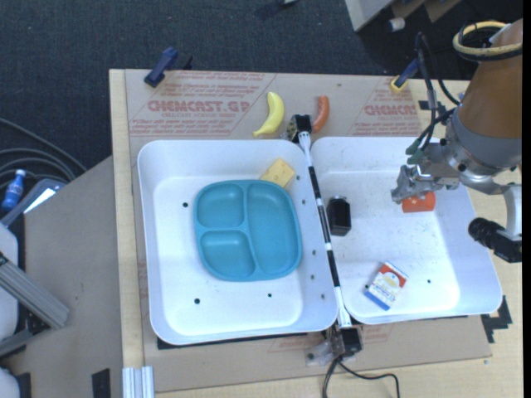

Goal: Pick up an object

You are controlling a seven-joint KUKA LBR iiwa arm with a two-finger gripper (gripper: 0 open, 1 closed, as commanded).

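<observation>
faintly, "chemcast" on bench [199, 106]

Robot lab (bench [207, 89], cables [41, 152])

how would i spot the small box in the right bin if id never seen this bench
Start at the right bin and look to its near edge. The box lies flat there, alone, white with red and blue print; the black block sits farther back by the divider.

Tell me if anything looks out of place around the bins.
A banana and an orange carrot-like item lie on the bench board behind the bins, outside both. A yellow block sits wedged at the blue tray's back edge.
</observation>
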